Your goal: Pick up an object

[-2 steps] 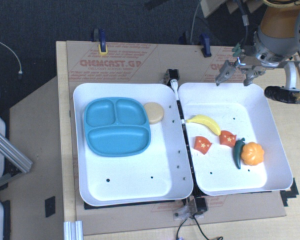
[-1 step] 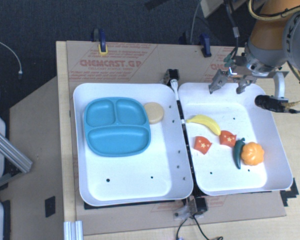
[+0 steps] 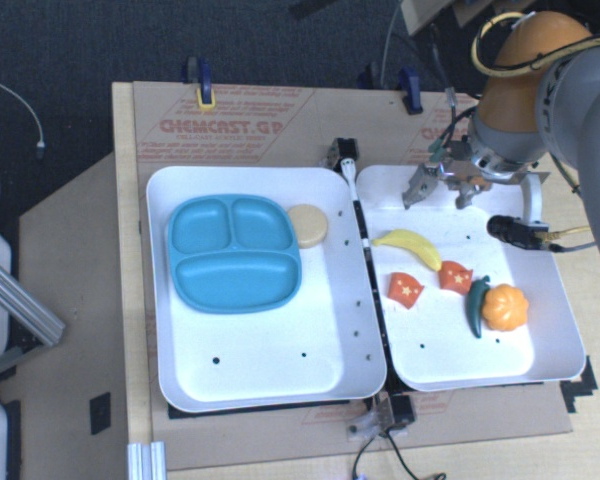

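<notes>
- Camera view: the banana point(image 3: 410, 245) lies in the right bin point(image 3: 540, 353), near the bin's middle, and nothing touches it.
- The banana looks light, smooth and a bit slippery. I think its fat middle is the best spot to pinch.
- The gripper point(image 3: 440, 186) hangs over the far end of the right bin, just beyond the banana. Its fingers are spread apart and hold nothing.
- The grey arm bends down with its orange band up high.
</notes>
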Controlling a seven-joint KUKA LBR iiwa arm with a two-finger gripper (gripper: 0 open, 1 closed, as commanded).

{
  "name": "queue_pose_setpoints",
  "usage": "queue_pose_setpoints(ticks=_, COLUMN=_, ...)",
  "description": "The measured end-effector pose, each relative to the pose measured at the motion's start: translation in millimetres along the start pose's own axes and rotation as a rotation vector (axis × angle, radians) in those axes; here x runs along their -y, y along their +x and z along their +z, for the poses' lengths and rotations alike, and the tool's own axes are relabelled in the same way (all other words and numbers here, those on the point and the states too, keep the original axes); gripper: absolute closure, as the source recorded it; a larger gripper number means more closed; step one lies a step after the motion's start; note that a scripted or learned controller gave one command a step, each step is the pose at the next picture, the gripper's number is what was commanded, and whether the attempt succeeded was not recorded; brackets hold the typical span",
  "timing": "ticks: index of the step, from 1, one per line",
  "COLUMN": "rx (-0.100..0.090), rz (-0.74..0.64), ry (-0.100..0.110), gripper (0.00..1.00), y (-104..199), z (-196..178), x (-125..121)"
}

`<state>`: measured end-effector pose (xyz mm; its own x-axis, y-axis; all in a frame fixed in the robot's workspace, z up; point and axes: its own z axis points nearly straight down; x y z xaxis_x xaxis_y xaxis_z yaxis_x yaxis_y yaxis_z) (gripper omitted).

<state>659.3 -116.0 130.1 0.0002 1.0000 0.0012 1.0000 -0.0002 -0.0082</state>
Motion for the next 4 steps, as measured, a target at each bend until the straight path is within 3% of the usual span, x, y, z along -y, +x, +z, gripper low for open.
queue_pose_setpoints(ticks=1, rx=0.000, rz=0.000, ry=-0.001, gripper=0.00, y=0.8, z=49.1, x=1.1)
queue_pose_setpoints(ticks=2, rx=0.002, rz=-0.001, ry=-0.010, gripper=1.00, y=0.6, z=33.9, x=-1.4)
queue_pose_setpoints(ticks=4, rx=0.004, rz=0.000, ry=-0.016, gripper=1.00, y=-8.8, z=-80.8, x=-1.3)
